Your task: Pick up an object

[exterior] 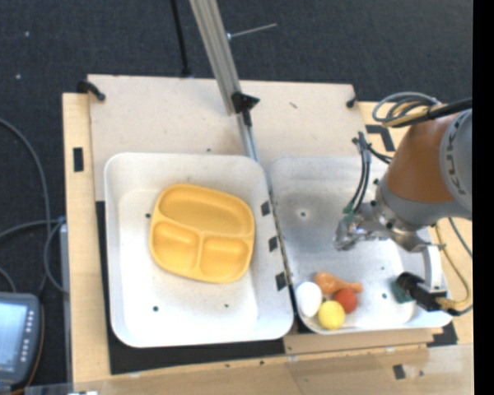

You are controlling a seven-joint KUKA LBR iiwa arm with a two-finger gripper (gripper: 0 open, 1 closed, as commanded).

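The tool point(348, 230), its opening impossible to judge, hangs over the right white plastic bin point(313, 189), positioned above clustered small objects point(329, 299) for picking.

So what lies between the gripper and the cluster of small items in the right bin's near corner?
In the camera view, only bare, scuffed bin floor separates the gripper from the white egg, yellow ball and orange piece.

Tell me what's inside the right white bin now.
The right white bin holds a white egg-shaped piece, a yellow ball, a red piece and an orange piece, clustered together. The arm covers part of its floor.
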